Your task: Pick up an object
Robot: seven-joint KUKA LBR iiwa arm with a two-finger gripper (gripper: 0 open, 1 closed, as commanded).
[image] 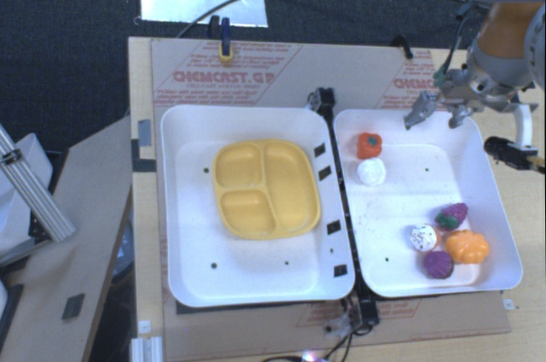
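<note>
Left white bin (188, 266) holding a yellow tray (264, 188) with three parts, long side running front to back, right white bin (495, 181) with orange ball (369, 144), white ball (371, 172), purple, spotted and orange toys (467, 247) in its near corner, my pincer (437, 111) spread wide, holding nothing, above the far rim, tan desk (102, 181).

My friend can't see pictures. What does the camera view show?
A grey robot gripper hangs open over the far edge of the right bin, which holds small toy foods. The left bin holds a yellow divided tray.
</note>
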